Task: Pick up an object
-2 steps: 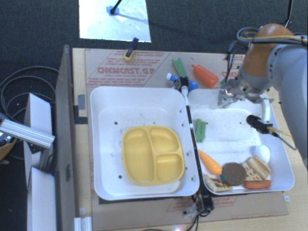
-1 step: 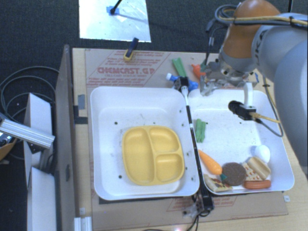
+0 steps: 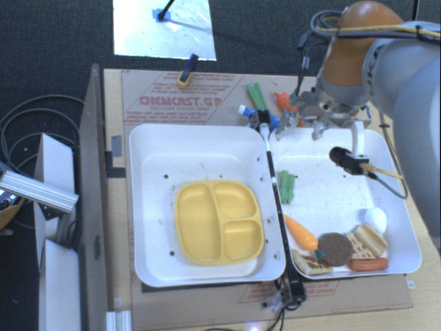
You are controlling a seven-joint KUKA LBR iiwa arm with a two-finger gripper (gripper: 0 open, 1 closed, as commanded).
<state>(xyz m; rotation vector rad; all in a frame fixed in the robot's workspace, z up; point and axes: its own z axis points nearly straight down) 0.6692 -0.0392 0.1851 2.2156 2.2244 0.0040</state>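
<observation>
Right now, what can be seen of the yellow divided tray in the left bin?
The yellow tray is a rounded-corner rectangle that looks like moulded plastic, with raised ridges splitting it into three compartments: one long one on its left side and two smaller ones on its right. All three look bare. It lies flat, right way up and slightly rotated, on the floor of the left bin, toward the near right part of it, close to the wall shared with the other bin. Nothing rests on it.
</observation>
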